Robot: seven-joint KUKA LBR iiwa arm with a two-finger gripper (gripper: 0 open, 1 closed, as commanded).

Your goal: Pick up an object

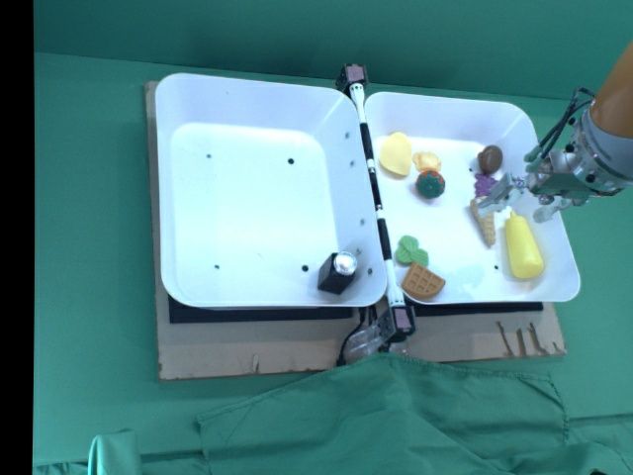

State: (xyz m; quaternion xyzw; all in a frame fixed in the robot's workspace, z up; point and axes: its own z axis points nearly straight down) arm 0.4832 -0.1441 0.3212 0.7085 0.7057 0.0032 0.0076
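End effector (516, 194) hovers at right of frame above the ice-cream cone (485, 222) and yellow bottle (523, 247); finger state indeterminate. Nothing lifted; grasp outstanding.

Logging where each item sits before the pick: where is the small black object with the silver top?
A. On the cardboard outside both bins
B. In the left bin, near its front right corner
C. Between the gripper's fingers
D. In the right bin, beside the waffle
B: the black object with the silver top sits inside the left bin, near the front right corner.
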